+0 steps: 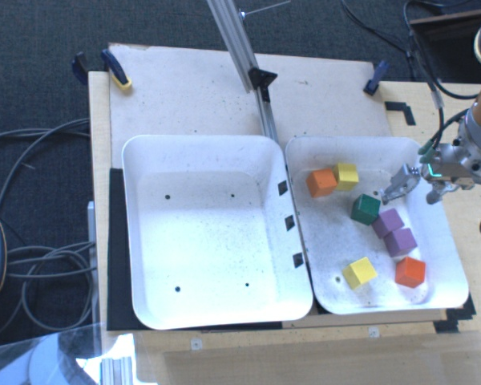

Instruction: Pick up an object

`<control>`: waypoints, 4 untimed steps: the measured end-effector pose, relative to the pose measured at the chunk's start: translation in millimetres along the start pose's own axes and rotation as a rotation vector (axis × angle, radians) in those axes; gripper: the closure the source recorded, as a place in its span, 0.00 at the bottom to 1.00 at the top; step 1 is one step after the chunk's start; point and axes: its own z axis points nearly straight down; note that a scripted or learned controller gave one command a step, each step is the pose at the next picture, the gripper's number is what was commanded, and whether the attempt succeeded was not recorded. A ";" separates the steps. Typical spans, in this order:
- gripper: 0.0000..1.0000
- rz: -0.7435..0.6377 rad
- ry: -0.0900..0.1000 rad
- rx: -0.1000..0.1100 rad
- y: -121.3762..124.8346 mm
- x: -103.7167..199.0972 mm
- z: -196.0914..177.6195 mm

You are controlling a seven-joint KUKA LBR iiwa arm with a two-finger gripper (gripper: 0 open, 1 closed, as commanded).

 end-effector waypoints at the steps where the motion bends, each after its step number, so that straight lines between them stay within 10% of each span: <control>1: 0.00 0.000 -0.001 -0.005 0.7 0.0 -2.0; 4: 0.00 0.001 0.001 0.002 12.3 -11.0 144.9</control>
